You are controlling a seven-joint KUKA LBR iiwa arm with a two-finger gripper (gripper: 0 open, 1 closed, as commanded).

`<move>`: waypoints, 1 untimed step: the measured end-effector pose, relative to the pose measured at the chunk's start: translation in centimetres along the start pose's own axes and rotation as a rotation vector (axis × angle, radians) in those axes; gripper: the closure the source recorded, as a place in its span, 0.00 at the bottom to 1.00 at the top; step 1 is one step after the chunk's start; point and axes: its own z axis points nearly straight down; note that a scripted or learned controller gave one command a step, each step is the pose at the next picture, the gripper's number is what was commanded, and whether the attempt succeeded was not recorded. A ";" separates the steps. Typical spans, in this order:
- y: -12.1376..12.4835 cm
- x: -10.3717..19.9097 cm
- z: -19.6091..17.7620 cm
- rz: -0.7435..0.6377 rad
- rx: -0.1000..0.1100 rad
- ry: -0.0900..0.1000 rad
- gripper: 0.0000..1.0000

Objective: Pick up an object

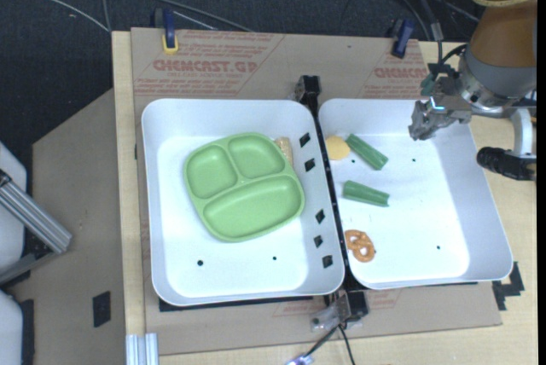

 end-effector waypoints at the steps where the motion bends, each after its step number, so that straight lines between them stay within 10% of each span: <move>1: -1.4 4.5 -0.7 -0.003 0.008 0.004 1.00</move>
